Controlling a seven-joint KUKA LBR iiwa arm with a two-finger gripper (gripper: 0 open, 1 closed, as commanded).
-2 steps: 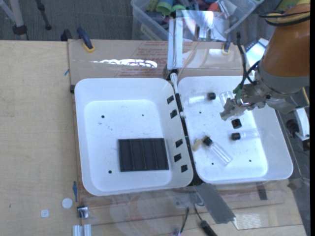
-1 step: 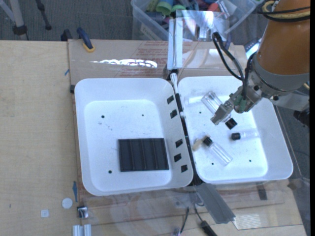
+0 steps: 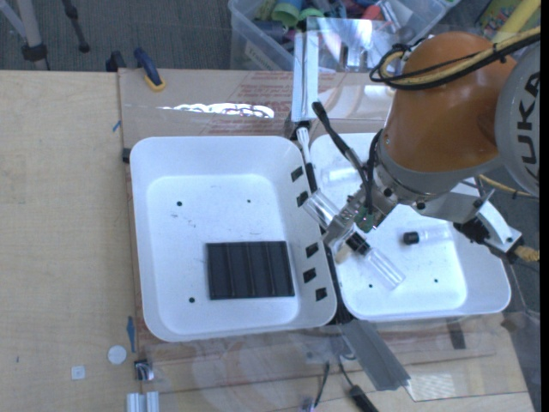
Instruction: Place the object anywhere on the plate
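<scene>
Handling of object: the small black object [image 3: 412, 238] was judged light and rigid, likely to skid or roll on the smooth bin floor. Its exact shape was too small to tell.
Hold point: a pinch across its short middle, straight from above, was judged best, since the piece offered little else to take.
Object location: it lay on the floor of the right bin [image 3: 480, 303], apart from the walls and a little to the right of the gripper [image 3: 352, 234].
Gripper position: it hung low over the right bin's left part, near the shared rims.
Gripper state: whether it was spread or closed could not be told. Nothing was seen pinched in it.
Nearby item: a clear tube-like piece [image 3: 384, 269] lay just beside the gripper, between it and the bin's near wall.
Plate: the dark ribbed plate [image 3: 249, 269] lay flat in the left bin [image 3: 214, 144], toward its near right corner, with nothing on it.
Edges: the two raised rims between the bins would have to be cleared with a lift.
Open room: bare floor surrounded the object, and the left bin was open above the plate.
Task status: judged not yet begun in effect.
</scene>
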